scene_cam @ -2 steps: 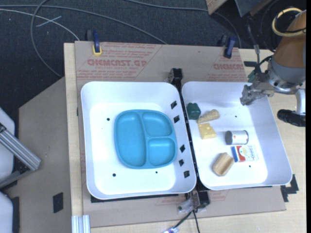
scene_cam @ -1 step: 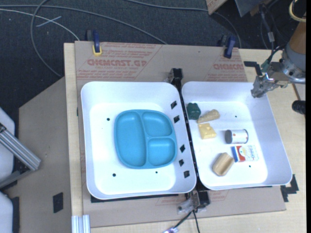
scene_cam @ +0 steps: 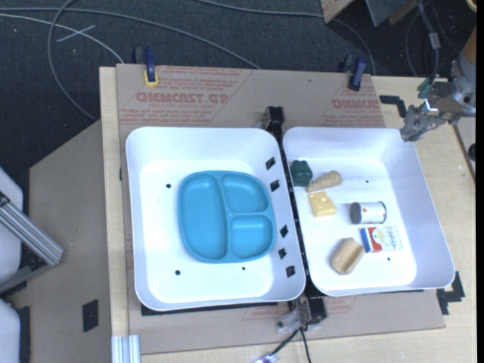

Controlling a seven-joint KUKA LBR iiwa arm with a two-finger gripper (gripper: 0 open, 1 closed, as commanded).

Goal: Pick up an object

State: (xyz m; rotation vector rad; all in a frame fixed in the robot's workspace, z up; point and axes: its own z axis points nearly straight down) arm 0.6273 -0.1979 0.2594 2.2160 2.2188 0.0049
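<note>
Down at the near edge of the table (scene_cam: pixel 76 225), closest to the camera, some cables and a bracket (scene_cam: pixel 299 320) are sitting right where the two bins meet. Left bin (scene_cam: pixel 151 157) is holding a blue divided plate (scene_cam: pixel 226 215) and that's it. Right bin (scene_cam: pixel 412 195) is where all the pickable stuff is lying: a dark green lump (scene_cam: pixel 301 172) up against the divider, a tan corn-looking piece (scene_cam: pixel 326 181) just beside it, a yellow cheese wedge (scene_cam: pixel 323 204) below that, a small can (scene_cam: pixel 368 212) on its side with a red label, a flat carton (scene_cam: pixel 380 239) with red and blue on it, and a tan bread-roll thing (scene_cam: pixel 347 255) nearest the front. The end effector (scene_cam: pixel 420 119) is hanging over the far right corner of that bin, up around the rim, well apart from every item. Honestly can't tell if it's spread or pressed together, it's too small and blurry from this angle, but nothing is sitting in it as far as I'm seeing. So task-wise I'd say basically nothing is done yet: all the objects are lying loose in the bin, and the whole approach, descent, grab and lift is what's left.
</note>
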